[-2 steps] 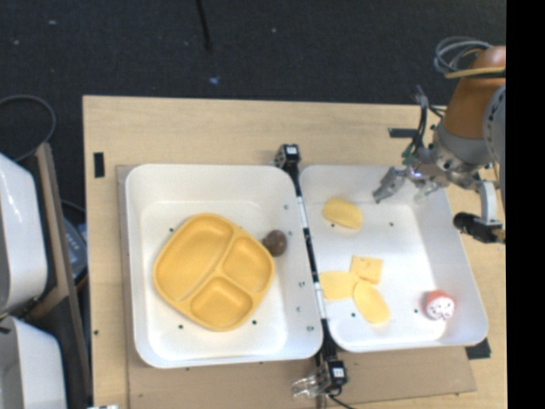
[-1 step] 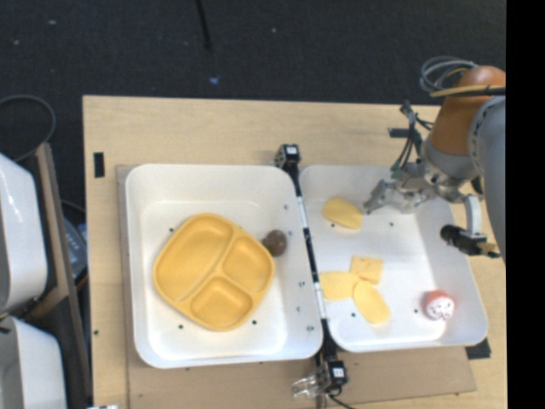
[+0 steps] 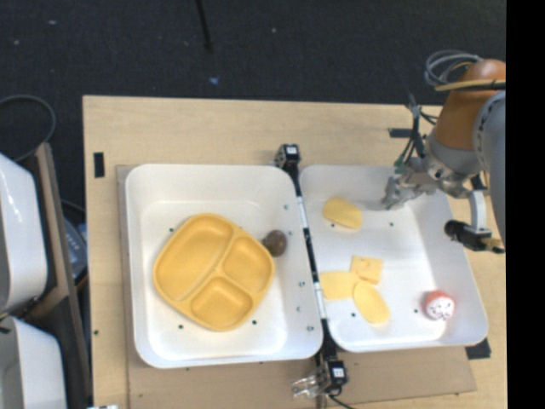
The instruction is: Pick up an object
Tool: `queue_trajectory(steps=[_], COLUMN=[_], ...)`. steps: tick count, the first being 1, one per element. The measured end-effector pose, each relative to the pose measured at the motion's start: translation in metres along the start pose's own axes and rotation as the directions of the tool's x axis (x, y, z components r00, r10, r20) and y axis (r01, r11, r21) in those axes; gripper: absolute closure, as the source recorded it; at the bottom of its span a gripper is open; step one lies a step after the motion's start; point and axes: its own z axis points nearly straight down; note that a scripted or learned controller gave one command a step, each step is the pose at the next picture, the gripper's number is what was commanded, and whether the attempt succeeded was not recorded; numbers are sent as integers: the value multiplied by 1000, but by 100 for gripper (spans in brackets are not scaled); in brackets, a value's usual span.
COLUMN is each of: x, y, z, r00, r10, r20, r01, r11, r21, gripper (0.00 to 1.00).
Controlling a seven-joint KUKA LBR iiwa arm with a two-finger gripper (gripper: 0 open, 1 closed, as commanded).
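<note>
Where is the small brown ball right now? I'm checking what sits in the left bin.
The small brown ball lies in the left bin, against the right edge of the yellow divided plate, close to the divider between the bins.

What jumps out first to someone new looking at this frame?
The big yellow divided tray fills much of the left bin, with a small brown ball at its right edge. In the right bin, pale yellow pieces cluster near the middle and a red-and-white ball sits at the lower right. The gripper hangs over that bin's upper part.
</note>
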Motion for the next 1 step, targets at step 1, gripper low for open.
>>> queue_trajectory(steps=[1], x=[-3], y=[-6], z=[-46], r00=[1000], r10=[1], r20=[0], r01=[-1], r11=[1000], r21=[-2], gripper=[100])
